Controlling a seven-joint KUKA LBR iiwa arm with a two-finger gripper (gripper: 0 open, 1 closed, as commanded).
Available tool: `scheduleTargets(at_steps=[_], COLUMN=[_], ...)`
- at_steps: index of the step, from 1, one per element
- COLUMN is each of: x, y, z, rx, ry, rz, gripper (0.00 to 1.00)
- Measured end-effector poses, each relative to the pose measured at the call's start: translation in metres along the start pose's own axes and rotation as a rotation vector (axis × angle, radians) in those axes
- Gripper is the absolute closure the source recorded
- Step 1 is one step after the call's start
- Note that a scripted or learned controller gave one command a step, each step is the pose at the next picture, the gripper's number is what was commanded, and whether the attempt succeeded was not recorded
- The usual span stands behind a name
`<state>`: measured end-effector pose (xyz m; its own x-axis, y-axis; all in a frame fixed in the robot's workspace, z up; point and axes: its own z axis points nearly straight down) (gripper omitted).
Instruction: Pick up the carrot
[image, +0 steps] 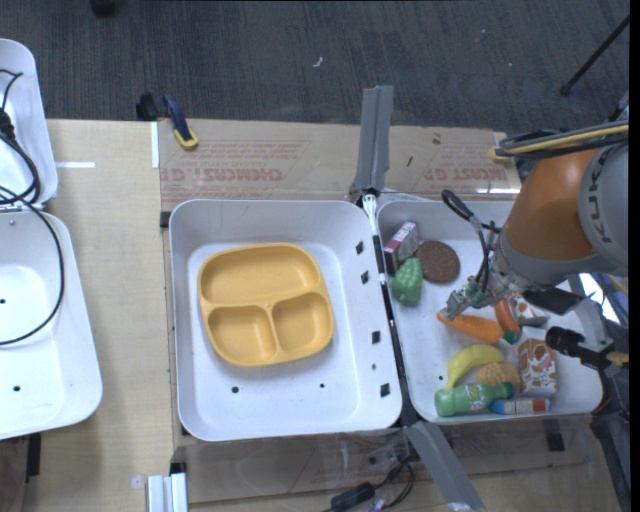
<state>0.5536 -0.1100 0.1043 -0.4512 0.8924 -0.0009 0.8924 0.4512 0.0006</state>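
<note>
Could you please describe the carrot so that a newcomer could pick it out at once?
Look in the right-hand white bin, beneath the gripper. The carrot lies just above the yellow banana. It is the slim orange taper among its neighbours.

A single fixed camera looks down from above at a slant, far enough to take in the desk (110, 150) and both white bins (190, 300) side by side; the arm (560, 210) enters from the right.
</note>
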Motion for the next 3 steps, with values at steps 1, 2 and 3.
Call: scheduleTargets(at_steps=[1,2,3], x=[0.0,0.003,0.02], y=[0.0,-0.015,-0.034], z=[0.0,-0.022,0.013], rx=[0.0,0.001,0.001], ry=[0.0,0.001,0.001], rz=[-0.001,0.059,0.064], gripper=[0.0,0.0,0.0])
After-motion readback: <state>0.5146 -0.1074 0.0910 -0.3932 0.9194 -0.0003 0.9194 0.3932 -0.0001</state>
